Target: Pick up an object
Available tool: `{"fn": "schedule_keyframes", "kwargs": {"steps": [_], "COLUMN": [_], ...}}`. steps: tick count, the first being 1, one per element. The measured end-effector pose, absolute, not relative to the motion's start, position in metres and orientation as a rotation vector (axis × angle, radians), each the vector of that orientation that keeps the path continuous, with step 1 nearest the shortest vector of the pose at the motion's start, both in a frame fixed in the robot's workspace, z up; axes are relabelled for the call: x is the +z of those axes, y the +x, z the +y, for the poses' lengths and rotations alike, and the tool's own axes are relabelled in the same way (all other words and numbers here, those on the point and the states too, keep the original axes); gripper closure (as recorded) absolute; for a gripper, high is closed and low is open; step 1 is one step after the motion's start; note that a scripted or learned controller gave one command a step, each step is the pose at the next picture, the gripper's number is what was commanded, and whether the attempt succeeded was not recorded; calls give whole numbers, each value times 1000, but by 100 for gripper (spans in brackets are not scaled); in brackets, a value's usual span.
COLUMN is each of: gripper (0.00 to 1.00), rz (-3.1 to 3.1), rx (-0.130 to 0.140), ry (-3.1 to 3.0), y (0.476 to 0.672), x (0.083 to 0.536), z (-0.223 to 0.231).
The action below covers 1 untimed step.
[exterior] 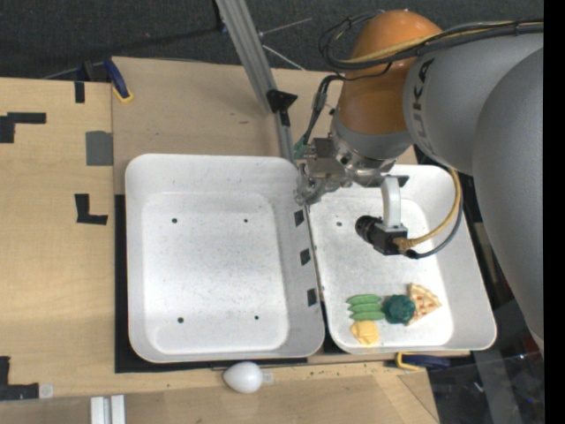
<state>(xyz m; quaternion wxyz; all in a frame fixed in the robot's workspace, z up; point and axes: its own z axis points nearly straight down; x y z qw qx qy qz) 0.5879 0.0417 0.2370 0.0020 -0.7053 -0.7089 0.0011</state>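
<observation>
Several small toys lie at the near end of the right bin [468,325]: a green pod-shaped piece [363,304], a dark teal lump [400,309], an orange-and-cream wedge [425,299] and a yellow piece [365,331]. My gripper [305,189] hangs over the far left corner of that bin, close to the wall shared with the left bin, well away from the toys. The wrist and its orange band cover the bin's far edge. Nothing shows at the gripper's tip.
The left bin [141,237] lies beside the right one. A white egg-shaped object [244,377] rests on the bench in front of the bins. A slanted metal pole [252,51] rises behind the bins. A black cylinder with a cable [378,233] hangs from the wrist.
</observation>
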Motion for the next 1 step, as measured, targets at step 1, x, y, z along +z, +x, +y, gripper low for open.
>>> {"fn": "schedule_keyframes", "kwargs": {"steps": [1], "gripper": [100], "rz": [-2226], "rx": [3], "ry": [-2212], "y": [570], "x": [240], "z": [84]}}
